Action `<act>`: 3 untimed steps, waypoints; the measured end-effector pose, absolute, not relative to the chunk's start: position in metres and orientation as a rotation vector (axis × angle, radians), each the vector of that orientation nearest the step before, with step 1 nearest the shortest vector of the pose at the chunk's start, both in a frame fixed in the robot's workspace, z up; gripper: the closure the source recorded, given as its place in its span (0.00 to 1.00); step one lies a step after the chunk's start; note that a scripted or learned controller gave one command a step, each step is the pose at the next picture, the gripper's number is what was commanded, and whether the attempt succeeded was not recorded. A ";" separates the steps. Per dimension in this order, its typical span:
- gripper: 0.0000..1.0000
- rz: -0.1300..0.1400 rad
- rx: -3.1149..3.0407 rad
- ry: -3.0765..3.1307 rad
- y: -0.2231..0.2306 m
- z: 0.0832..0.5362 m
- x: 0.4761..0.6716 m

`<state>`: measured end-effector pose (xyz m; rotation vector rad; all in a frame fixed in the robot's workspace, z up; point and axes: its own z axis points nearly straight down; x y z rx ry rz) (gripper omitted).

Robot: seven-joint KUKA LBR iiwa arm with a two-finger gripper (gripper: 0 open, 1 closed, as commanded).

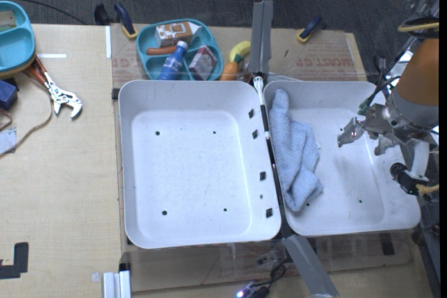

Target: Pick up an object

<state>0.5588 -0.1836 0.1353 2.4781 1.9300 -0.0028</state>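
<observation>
Cloth: blue-grey towel (292, 153), crumpled lengthways in the right-hand bin (349, 216), lying against that bin's left wall, well apart from the jaws and off to their left.
Jaws: hanging over the right part of the same bin (360, 129), above bare white floor; from where I stand I cannot tell how far apart they are, and nothing shows between them.
Arm: grey with an orange band (422, 77), coming in from the right, directly behind the jaws.
Left bin: (140, 171) beyond the towel from the jaws, on the far left side of the divider; a few small dark spots mark its floor.
Teal tray: (148, 52) up past the left bin on the surface, far left and beyond the jaws; it holds a blue bottle (172, 61), a small box (174, 31) and other small items I cannot make out.
Banana: (239, 52) just beside the tray, nearer the jaws than the tray is.
Wrench: (61, 98) on the wooden surface (56, 206), far out to the left of the jaws, well apart from both bins.
</observation>
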 end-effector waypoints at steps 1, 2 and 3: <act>0.00 -0.003 2.640 1.701 -0.212 0.150 0.617; 0.00 -0.003 2.520 1.878 -0.196 0.141 0.551; 0.00 -0.002 2.448 1.973 -0.107 0.091 0.527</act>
